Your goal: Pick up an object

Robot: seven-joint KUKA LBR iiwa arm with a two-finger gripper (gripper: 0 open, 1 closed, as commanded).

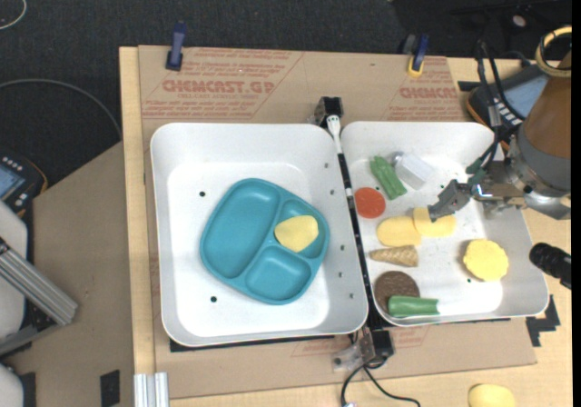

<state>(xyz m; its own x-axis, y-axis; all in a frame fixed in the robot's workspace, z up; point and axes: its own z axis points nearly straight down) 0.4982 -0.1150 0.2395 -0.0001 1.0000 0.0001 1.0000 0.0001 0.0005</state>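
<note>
The right bin (508,305) holds several toy foods: a green pickle (390,177), a pale clear piece (414,169), a red disc (369,203), a yellow lump (398,233) with a yellow block (435,223) against it, a tan cone (395,256), a yellow round (486,260), a brown cookie (396,284) and a green piece (414,306). My gripper (448,200) hangs low in this bin, just above and right of the yellow block, reaching in from the right. Nothing is visibly held.
In the left bin (182,305) lies a teal divided plate (245,246) with a pale yellow piece (297,233) in its right compartment. A black clip (329,110) joins the bins at the back. Blue (175,47) and yellow (418,56) clamps hold the cardboard base.
</note>
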